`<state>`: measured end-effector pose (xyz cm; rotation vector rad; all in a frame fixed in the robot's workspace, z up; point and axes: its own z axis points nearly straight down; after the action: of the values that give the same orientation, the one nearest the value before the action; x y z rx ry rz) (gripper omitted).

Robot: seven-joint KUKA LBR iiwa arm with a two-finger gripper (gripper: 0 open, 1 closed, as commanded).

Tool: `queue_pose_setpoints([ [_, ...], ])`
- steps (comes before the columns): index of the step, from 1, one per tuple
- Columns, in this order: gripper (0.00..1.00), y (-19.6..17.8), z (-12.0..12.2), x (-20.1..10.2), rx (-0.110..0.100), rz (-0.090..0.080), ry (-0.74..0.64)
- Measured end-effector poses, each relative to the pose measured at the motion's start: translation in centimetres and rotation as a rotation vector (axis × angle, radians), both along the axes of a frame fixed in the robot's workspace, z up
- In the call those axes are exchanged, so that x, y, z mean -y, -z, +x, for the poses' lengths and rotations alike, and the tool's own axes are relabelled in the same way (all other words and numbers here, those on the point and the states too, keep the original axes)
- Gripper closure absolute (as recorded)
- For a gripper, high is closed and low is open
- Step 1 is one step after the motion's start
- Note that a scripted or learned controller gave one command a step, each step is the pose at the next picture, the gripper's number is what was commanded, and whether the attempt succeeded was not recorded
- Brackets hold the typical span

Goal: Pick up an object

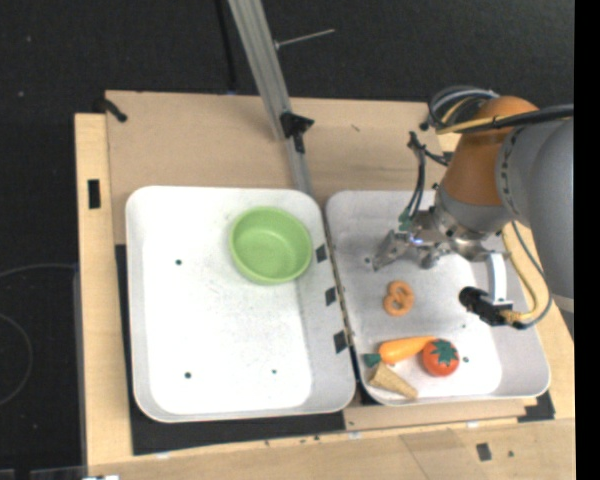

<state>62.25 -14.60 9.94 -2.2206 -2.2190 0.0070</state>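
The end effector (408, 248) hovers over the right bin (355, 218), fingers spread wide, holding nothing. The pretzel (399, 298) lies just below it, ungrasped. Judged stage: approach done; descent, closure and lift remain.

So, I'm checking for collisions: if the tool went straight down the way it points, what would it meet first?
Probably the bare floor of the right white bin under the tool; the small orange pretzel-shaped toy lies nearer the camera, though depth is unclear.
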Motion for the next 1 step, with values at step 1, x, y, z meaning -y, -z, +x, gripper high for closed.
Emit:
queue_pose_setpoints([
  [1,0.00,-0.20,0.04,0.09,0.004,0.000,0.001],
])
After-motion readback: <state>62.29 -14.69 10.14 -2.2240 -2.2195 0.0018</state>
